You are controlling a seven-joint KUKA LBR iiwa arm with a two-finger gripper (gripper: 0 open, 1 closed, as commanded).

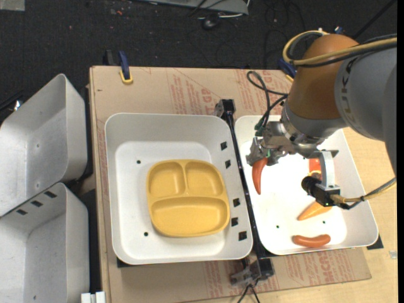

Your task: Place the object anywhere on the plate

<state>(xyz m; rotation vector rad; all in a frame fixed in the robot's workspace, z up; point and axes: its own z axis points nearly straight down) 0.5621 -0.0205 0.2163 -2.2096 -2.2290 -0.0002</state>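
Likely the red chili pepper (257, 175) under the gripper (264, 151) (finger state unclear) drops short of the yellow divided plate (187, 197).

Faint red print on the cardboard sheet (183, 90) under the bins, too blurred to read.

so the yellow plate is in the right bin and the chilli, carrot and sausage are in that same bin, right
Not quite. The camera view shows the yellow plate in the left bin, by itself. The chilli, carrot and sausage are together in the right bin, as you said.
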